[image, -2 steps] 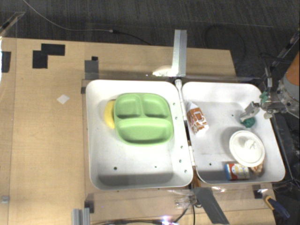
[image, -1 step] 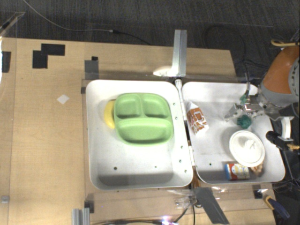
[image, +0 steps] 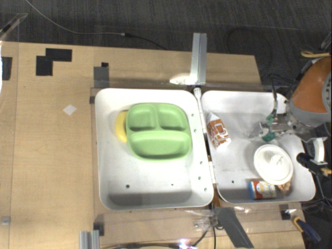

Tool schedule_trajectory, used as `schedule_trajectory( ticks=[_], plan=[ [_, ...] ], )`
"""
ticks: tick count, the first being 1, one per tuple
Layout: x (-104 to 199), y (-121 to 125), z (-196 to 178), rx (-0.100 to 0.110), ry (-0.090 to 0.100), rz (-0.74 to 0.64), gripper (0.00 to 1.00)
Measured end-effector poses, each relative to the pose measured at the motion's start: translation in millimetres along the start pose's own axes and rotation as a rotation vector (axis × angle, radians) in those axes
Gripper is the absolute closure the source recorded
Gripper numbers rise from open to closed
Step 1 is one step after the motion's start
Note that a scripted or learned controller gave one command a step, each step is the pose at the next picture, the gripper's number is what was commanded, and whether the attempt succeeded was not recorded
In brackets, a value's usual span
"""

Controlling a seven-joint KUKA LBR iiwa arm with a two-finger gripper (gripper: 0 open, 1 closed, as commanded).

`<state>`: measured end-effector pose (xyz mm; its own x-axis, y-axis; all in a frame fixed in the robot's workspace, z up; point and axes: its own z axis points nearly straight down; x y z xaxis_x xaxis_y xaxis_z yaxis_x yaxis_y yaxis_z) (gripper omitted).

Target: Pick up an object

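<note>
The white cup (image: pixel 273 163) sits at the right bin's (image: pixel 233 108) lower right, directly below the gripper (image: pixel 271 130) in frame and just beside it. The gripper's state cannot be told; nothing visibly sits in it.

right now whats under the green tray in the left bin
A yellow thing pokes out from under the left edge of the green tray in the left bin. Only a curved sliver shows; the tray covers the rest, so I cannot tell what it is.
</note>
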<state>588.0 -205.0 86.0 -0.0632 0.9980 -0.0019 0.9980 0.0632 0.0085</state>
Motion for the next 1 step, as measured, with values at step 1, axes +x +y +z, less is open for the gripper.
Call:
schedule_trajectory(
  ticks=[1],
  plan=[
    [-0.8, 2.3, -9.3, -0.003, -0.002, -0.002, 1.00]
  ],
)
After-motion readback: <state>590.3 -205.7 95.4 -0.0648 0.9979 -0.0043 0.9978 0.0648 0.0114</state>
